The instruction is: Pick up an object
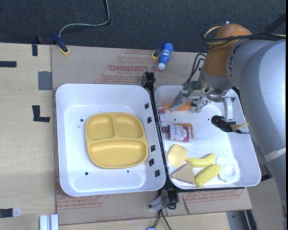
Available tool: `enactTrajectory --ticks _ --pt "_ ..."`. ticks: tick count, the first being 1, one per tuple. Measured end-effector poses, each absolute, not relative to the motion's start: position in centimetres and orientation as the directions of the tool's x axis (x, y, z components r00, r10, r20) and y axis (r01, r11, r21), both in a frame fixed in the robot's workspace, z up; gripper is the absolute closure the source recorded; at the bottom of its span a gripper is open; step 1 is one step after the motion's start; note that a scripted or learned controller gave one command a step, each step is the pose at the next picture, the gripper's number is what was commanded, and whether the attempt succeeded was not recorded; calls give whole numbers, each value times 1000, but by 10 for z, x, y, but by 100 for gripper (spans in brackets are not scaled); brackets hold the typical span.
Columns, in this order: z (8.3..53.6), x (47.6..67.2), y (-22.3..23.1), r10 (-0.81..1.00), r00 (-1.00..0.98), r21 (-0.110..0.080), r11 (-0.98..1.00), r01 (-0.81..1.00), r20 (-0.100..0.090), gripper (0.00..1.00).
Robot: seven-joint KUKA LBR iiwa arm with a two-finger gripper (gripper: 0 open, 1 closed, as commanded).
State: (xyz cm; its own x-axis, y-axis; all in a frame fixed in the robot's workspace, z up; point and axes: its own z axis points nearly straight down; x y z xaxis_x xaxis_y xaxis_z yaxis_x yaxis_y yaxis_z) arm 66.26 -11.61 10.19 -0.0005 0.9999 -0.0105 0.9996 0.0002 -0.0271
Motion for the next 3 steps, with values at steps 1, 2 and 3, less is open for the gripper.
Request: enactTrajectory --ticks 1,2,3 --pt "111 662 -116 1000 -1 -28 1 1000 -10 100" --pt "111 662 -116 1000 -1 -28 1 1000 -10 0" --pt "86 666 -125 1000 -1 -17 2 1000 3 0"
